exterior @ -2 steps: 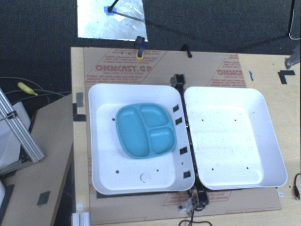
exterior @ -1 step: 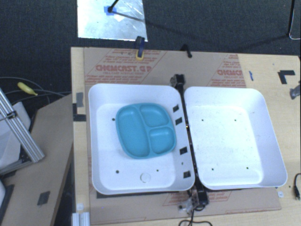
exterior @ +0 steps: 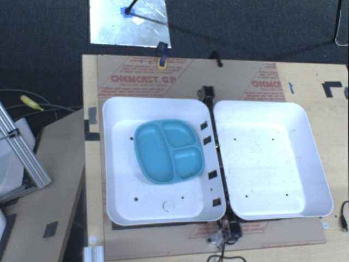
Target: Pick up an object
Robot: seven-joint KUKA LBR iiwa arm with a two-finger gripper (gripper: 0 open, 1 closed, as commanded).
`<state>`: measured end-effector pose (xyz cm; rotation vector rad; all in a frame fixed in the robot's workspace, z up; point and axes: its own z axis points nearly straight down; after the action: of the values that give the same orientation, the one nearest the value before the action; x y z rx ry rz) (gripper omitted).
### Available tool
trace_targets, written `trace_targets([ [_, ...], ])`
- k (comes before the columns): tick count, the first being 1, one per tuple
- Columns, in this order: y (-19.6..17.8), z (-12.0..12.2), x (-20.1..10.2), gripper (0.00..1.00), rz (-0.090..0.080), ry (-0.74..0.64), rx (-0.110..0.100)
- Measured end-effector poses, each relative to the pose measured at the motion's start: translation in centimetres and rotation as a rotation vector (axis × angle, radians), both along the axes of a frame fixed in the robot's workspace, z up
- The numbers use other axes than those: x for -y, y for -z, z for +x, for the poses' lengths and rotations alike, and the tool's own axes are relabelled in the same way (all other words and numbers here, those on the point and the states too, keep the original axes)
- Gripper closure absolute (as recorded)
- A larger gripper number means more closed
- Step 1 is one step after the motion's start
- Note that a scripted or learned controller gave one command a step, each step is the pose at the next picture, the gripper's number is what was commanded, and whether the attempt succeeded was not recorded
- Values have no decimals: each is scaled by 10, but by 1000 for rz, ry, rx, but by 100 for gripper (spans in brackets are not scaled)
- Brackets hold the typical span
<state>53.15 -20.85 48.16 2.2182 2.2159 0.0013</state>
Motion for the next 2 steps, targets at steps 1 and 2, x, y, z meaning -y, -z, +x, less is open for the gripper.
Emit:
trace_targets([
  [1, -58, -41, -16, 0, 1, -6, 4],
  [2, 15, -46, -1, 0, 4, 0, -8],
])
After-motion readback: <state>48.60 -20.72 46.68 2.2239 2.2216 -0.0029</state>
